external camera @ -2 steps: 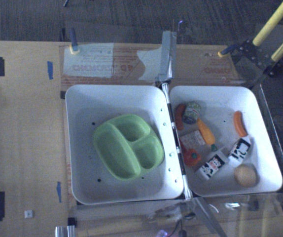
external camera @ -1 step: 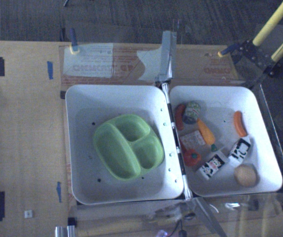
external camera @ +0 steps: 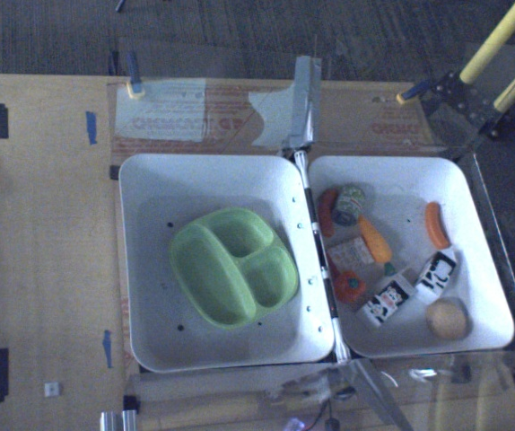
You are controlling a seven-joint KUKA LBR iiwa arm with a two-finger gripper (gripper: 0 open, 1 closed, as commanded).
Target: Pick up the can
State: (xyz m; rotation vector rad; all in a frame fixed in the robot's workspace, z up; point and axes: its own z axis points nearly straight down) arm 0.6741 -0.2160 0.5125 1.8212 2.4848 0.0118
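The can (external camera: 349,203) is small, with a greenish-grey label, and lies in the upper left part of the right bin (external camera: 477,241), close to the wall shared with the left bin. A red piece of toy food (external camera: 327,210) touches its left side. An orange carrot (external camera: 375,241) lies just below and to its right.
Also in the right bin are a pinkish packet (external camera: 352,254), a tomato (external camera: 349,285), two cow-patterned cartons (external camera: 385,302) (external camera: 437,272), an orange sausage (external camera: 435,224) and a tan ball (external camera: 447,319). A green divided plate (external camera: 233,266) lies in the left bin (external camera: 141,241). A yellow-handled clamp (external camera: 459,88) stands at the back right.
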